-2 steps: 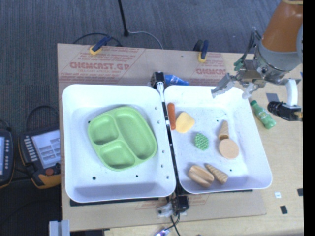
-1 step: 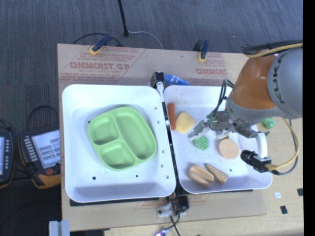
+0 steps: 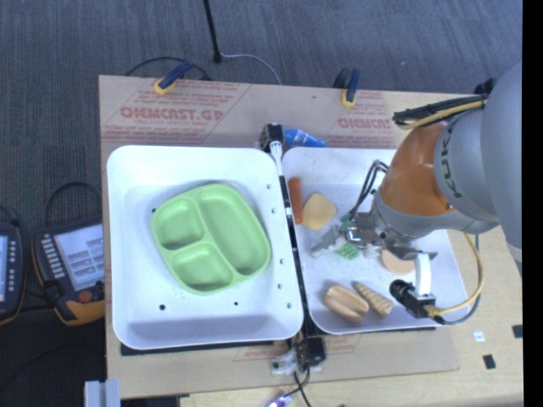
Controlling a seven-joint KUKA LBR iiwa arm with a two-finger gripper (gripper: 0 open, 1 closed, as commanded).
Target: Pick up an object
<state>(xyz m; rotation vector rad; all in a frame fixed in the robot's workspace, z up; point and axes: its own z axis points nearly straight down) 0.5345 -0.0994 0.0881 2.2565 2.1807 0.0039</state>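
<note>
My gripper (image 3: 350,234) is low in the middle of the right bin (image 3: 339,166), under the grey arm with its orange band (image 3: 414,176). A small green item (image 3: 349,249) lies right below it, with a grey piece (image 3: 325,243) just to its left. Whether either one is touching the gripper is unclear. A yellow rounded object (image 3: 318,211) sits just up and left of the gripper. An orange stick (image 3: 295,197) lies along the bin's left wall. Two tan bread-like pieces (image 3: 345,303) (image 3: 374,298) rest near the front wall. A flat tan disc (image 3: 395,261) is partly hidden by the wrist.
The left bin (image 3: 127,185) holds a green divided plate (image 3: 209,236). A blue object (image 3: 302,138) lies on the board behind the bins. Cables and a white part (image 3: 422,275) hang from the arm over the right bin's front right corner.
</note>
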